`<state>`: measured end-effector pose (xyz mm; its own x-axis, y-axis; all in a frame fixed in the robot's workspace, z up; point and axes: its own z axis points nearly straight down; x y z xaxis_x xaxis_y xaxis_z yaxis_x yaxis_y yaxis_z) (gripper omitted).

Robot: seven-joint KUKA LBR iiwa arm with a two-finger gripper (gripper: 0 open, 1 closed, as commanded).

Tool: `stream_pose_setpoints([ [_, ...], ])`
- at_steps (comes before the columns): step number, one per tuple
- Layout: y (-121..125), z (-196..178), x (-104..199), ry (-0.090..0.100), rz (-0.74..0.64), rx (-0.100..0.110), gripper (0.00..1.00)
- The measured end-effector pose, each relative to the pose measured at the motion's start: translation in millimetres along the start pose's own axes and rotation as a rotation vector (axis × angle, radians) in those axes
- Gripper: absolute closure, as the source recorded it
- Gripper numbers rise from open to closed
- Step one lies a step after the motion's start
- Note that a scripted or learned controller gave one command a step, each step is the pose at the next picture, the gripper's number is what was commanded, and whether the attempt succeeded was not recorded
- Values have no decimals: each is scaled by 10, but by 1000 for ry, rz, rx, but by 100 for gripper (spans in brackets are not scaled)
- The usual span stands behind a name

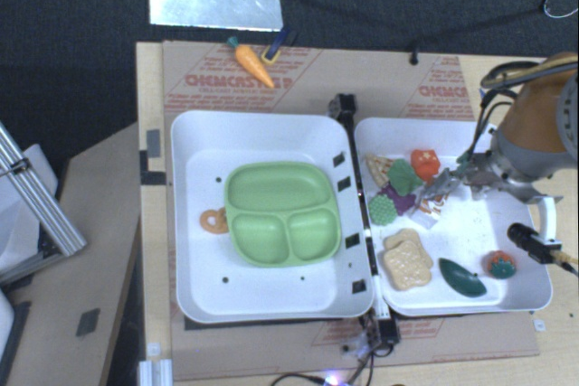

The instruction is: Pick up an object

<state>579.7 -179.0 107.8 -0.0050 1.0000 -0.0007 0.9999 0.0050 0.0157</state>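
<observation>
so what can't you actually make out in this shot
- Gripper, camera view: too small and blurred against the clutter to tell how its jaws stand or whether anything sits between them.
- Purple toy: partly covered by the green pieces around it, so its kind is unclear.
- Arm: cut off by the right edge.
- Small orange and green object in the right bin: too small to identify.

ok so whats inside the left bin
A green tray with three compartments sits in the left bin, with a small pretzel beside its left edge. Whatever lies under the tray is covered.
</observation>
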Motion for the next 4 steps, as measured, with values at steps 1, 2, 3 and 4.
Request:
stream_pose_setpoints([
  [1,23,-110,0,-1,0,-7,100],
  [2,67,-582,74,-1,-1,9,100],
  [3,95,-1127,71,-1,0,8,100],
  [4,6,-1136,691,2,-5,14,100],
])
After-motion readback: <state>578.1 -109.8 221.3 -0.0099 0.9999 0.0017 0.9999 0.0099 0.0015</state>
